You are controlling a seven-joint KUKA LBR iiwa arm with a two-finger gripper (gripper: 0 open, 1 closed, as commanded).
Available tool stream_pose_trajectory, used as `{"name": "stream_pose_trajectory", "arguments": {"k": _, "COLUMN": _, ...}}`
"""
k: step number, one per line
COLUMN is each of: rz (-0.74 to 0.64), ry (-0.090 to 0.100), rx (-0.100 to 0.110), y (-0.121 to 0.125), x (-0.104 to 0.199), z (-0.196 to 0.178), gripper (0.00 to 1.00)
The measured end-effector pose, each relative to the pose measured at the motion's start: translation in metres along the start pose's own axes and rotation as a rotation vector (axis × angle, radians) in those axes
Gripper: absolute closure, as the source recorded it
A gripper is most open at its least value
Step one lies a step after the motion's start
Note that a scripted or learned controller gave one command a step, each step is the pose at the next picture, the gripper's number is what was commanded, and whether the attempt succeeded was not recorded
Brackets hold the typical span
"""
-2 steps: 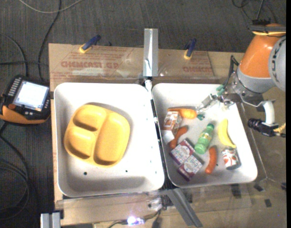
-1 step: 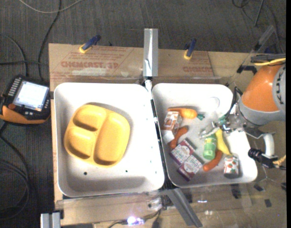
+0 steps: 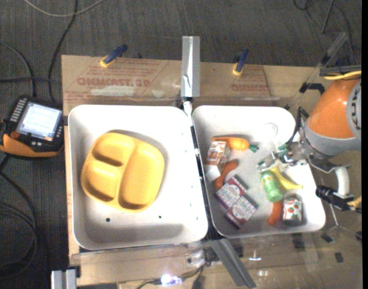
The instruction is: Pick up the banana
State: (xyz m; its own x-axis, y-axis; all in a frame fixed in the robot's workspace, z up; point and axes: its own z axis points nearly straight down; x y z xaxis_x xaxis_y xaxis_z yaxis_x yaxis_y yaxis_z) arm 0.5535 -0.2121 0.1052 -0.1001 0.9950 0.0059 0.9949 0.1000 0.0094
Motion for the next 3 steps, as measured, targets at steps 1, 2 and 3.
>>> {"name": "stream_pose_trajectory", "arguments": {"k": 1, "rz": -0.006, "ry": -0.007, "rx": 0.009, "y": 0.018, "x": 0.026, "z": -0.099, "gripper": 1.00}}
{"name": "stream_pose_trajectory", "arguments": {"k": 2, "rz": -0.006, "ry": -0.007, "rx": 0.009, "y": 0.018, "x": 0.026, "z": -0.099, "gripper": 0.00}}
{"name": "stream_pose_trajectory", "arguments": {"k": 3, "rz": 0.008, "ry": -0.002, "rx": 0.007, "y": -0.019, "x": 0.003, "z": 0.010, "gripper": 0.00}}
